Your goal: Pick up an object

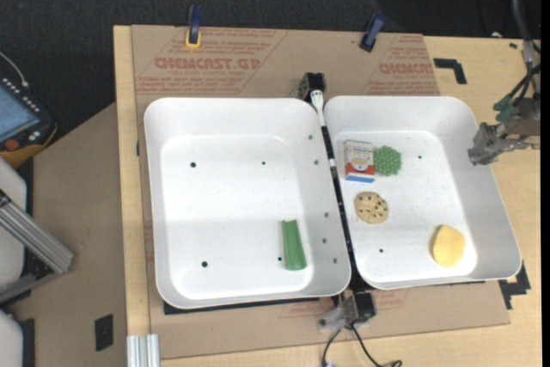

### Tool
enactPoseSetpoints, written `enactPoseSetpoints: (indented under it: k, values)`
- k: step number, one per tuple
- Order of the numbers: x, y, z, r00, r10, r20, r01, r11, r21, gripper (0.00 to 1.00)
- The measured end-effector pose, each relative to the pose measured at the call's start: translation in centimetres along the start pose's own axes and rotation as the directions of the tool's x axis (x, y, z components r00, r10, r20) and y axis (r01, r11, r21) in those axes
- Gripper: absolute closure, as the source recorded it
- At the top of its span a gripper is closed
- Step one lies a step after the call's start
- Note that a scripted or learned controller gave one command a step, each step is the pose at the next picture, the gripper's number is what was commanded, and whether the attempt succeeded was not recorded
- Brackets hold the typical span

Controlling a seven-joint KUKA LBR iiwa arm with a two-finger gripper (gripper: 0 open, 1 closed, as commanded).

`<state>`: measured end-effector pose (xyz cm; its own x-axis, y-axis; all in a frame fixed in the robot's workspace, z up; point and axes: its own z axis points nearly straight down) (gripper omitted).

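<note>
The grey metal two-finger claw (483, 143) sits at the right rim of the right-hand shallow white plastic bin (481, 120), and the arm behind it is cut off by the picture's right edge. Its fingertips are too small and blurred to tell how they stand. Well to the claw's left, the print on the small white, red and blue carton (358, 160) is too small to read.

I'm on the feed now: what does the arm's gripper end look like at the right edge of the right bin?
The gripper is a small grey metal assembly, boxy and dull, just outside the right bin's rim. Above it sits a teal-green fitting, and thin dark cables run up from it toward the frame's right edge. No markings are legible at this size.
</note>
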<state>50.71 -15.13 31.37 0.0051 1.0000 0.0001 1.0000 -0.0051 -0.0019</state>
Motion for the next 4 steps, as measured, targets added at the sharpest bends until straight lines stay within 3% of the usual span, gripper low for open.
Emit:
enactPoseSetpoints:
  k: [1, 2, 3, 4]
  values:
    - [0.2, -2.9, 2.1, 1.000, -0.003, -0.001, 0.003, 1.000, 0.002, 1.00]
    - [-4.7, -3.0, 10.4, 1.000, 0.000, 0.000, 0.000, 1.000, 0.007, 1.00]
    - [-5.9, 3.4, 9.1, 1.000, -0.007, 0.003, 0.007, 1.000, -0.008, 1.00]
    - [-7.4, -3.0, 9.0, 1.000, 0.000, 0.000, 0.000, 1.000, 0.002, 1.00]
